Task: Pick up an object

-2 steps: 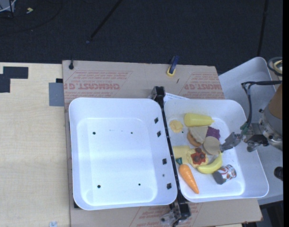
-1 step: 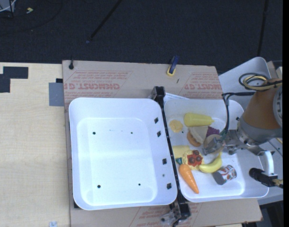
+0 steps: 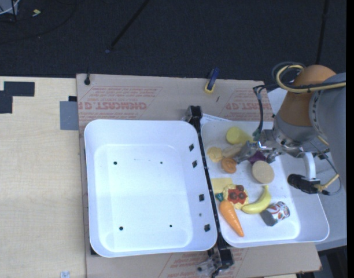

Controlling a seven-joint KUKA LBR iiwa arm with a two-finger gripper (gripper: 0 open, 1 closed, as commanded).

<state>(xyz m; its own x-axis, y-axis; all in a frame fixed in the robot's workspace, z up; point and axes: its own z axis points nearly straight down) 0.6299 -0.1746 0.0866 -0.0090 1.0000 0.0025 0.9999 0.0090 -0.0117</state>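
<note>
- Overall light even and fairly bright over the bench; no hard-edged shadows.
- Top third of frame, the dark floor behind the bench (image 3: 165, 28), very dim; cables there barely readable.
- Left shallow white plastic bin (image 3: 143, 185) near overexposed; inner walls wash out, floor reads pale blue-grey with a soft gradient.
- Right shallow white plastic bin (image 3: 307, 222) similarly bright; faint soft shadows under the toy items.
- Pale wooden bench top (image 3: 32, 184) evenly lit, slightly darker band across its middle.
- Image soft and low resolution; small items show smeared edges, print on the brown cardboard sheet (image 3: 116, 100) legible but fuzzy.
- Grey arm with the orange band (image 3: 307, 103) slightly blurred.
</note>
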